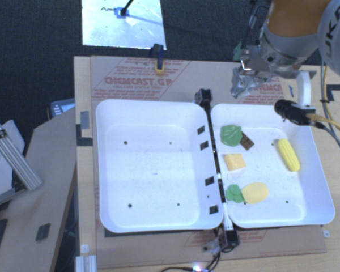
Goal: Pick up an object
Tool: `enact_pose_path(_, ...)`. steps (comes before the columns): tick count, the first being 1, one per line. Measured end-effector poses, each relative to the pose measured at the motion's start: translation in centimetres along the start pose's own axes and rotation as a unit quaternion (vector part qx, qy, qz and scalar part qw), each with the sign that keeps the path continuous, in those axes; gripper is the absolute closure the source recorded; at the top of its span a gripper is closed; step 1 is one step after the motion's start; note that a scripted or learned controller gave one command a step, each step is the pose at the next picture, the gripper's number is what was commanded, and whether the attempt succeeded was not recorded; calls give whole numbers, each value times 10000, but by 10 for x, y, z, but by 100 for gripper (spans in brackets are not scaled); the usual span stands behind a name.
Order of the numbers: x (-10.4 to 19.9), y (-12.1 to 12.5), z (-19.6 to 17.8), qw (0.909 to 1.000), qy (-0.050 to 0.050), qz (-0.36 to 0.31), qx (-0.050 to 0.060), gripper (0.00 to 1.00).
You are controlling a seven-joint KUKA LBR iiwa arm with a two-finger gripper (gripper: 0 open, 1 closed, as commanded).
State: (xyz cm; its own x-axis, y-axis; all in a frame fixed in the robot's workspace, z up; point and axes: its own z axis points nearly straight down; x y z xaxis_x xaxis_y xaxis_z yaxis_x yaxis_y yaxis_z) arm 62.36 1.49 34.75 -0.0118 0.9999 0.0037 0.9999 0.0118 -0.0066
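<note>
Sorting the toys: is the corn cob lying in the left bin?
No, the corn cob lies in the right bin, near its right wall.

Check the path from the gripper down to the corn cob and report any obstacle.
Nothing visible blocks it. The gripper hangs above the right bin's far rim, and the corn cob lies apart from the other items, its top exposed.

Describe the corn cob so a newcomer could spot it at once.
Look at the right-hand white bin, the one that holds the toys. Along its right side, apart from the cluster near the centre divider, lies the corn cob. It is the long, narrow yellow piece with a ridged surface; the yellow lemon-like lump is round and the pale yellow block is square.
</note>
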Motion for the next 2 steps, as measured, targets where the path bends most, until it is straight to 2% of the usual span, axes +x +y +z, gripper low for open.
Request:
enact_pose_path(1, 70, 3, -136, 9999, 5, -7, -123, 100)
enact_pose_path(2, 112, -21, -36, 10000, -15, 15, 10, 100)
